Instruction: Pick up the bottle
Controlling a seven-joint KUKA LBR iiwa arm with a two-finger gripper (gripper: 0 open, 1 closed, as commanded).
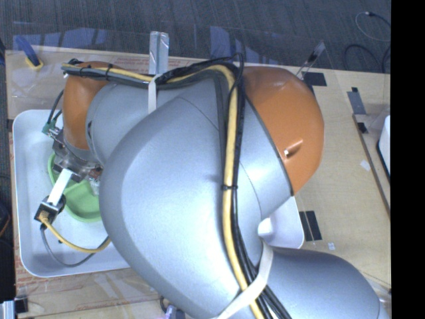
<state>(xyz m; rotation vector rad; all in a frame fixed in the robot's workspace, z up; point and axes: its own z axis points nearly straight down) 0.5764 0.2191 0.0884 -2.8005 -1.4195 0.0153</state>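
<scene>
A green object (78, 201), whether the bottle or not I cannot tell, lies in the left bin (23, 178), mostly hidden beneath the arm's wrist (73, 158). The gripper is down there over it; how its jaws stand I cannot tell. The bin's left wall and near left corner show bare white floor. The grey arm (199, 198) covers the bench's middle and most of the right bin (292, 228).

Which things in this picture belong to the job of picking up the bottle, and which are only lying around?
For the job:
- gripper, low over the left shallow white bin
- green round thing beneath it, mostly hidden, perhaps the bottle

Lying about:
- small blue object at the bench's far corner
- black tape strip
</scene>
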